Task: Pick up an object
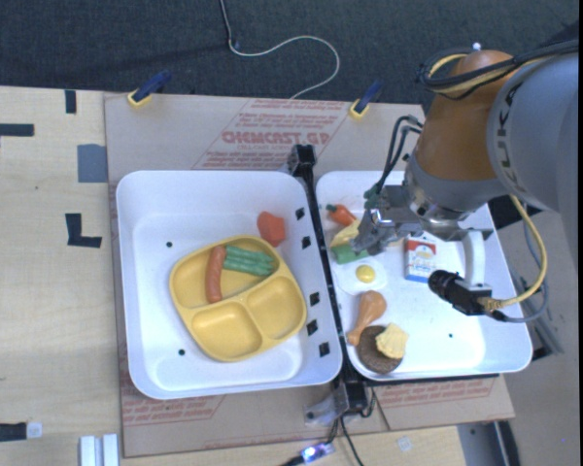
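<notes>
Beneath end effector (369, 229): green toy (347, 253)

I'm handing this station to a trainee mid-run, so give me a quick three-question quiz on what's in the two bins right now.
1. True or false: the sausage and green beans share one compartment of the yellow tray.
2. Multiple choice: where does the fried egg lie? A. on the yellow tray; B. in the right bin; C. on the cardboard outside both bins.
3. Fill in: the gripper is over the ___ bin, near its upper left corner.

Key: 1. True. 2. B. 3. right. Whether the jaws are open or shut cannot be judged from this view.
</notes>
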Controlling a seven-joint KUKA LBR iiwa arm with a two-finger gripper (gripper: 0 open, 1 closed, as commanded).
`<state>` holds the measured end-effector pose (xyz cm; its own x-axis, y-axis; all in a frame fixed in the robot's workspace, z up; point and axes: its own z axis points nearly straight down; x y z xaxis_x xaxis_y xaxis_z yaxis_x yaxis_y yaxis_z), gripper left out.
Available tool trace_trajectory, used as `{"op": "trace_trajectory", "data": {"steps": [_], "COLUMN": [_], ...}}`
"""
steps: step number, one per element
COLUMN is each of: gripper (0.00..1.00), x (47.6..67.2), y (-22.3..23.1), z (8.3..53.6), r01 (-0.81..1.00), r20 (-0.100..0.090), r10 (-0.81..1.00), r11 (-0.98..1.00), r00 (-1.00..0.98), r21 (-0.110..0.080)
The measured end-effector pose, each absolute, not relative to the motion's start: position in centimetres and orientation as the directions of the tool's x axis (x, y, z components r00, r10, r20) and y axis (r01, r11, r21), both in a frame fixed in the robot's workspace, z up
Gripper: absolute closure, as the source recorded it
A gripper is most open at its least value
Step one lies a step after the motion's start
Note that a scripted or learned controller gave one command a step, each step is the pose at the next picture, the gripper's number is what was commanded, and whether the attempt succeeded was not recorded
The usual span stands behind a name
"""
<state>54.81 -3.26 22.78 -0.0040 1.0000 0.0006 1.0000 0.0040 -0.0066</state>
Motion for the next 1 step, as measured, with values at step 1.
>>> {"op": "trace_trajectory", "data": {"steps": [1], "gripper": [1.0], "x": [55.62], "y": [-4.25], "z": [21.08], "r01": [1.0], "r20": [-0.002], "r10": [1.0], "r11": [0.0], "r00": [0.0], "r21": [-0.009]}}
